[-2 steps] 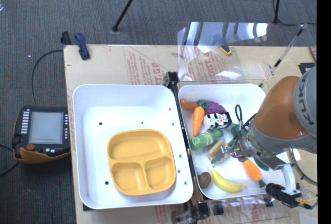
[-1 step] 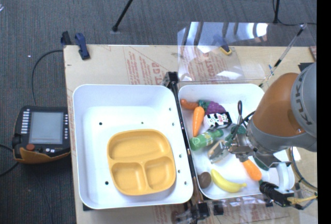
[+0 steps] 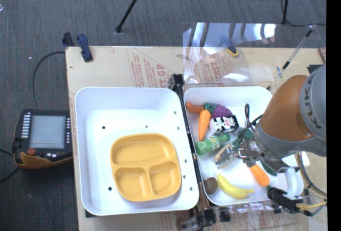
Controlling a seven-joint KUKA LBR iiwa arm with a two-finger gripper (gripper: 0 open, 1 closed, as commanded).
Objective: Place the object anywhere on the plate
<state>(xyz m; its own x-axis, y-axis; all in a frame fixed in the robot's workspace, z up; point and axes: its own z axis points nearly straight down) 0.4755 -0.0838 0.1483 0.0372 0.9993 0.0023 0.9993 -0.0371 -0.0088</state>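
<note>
Right now the arm (image 3: 295, 118) reaches over the right bin (image 3: 266, 94), its gripper (image 3: 230, 154) low among the toy food, just above the banana (image 3: 234, 187); whether the pincer is apart or together I cannot tell. The yellow divided plate (image 3: 145, 165) sits in the left bin (image 3: 90, 118), with a carrot (image 3: 203, 124) and green bottle (image 3: 212, 143) in the right bin.

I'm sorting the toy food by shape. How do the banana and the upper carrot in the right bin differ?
The banana is yellow and curved; the carrot is orange and straight, tapering to a point. The banana lies crosswise near the bin's front edge beside a brown piece; the carrot lies lengthwise further back, above the green bottle. Both are long, slim toy foods lying flat.
</note>
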